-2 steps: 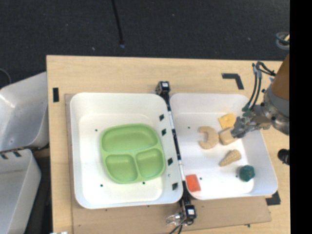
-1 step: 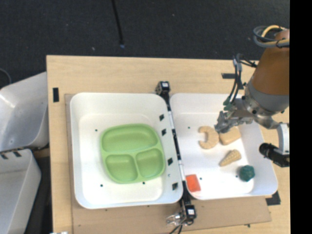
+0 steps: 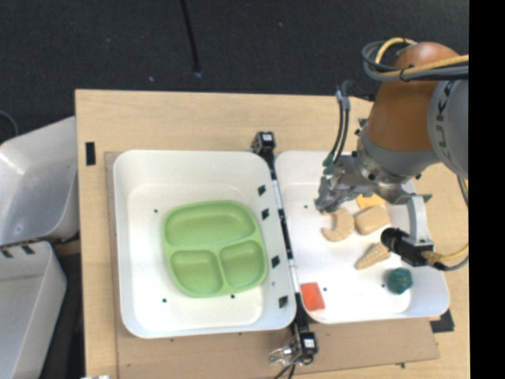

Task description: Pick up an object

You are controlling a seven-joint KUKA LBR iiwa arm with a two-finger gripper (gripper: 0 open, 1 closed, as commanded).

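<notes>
Pincer point(image 3: 330, 200) over right bin point(image 3: 304, 181) | tan block point(image 3: 340, 227) just below (untouched)

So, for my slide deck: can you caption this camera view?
KUKA arm's tool hovers over tan pieces in the right bin; green divided tray sits in the left bin.

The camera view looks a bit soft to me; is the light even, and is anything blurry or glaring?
Camera view: light is even and diffuse, shadows faint; the shallow white bins are bright, nearly washed out; the green three-compartment plastic tray is fairly crisp; the gripper and the tan pieces beneath it look soft; the floor is dark.
</notes>
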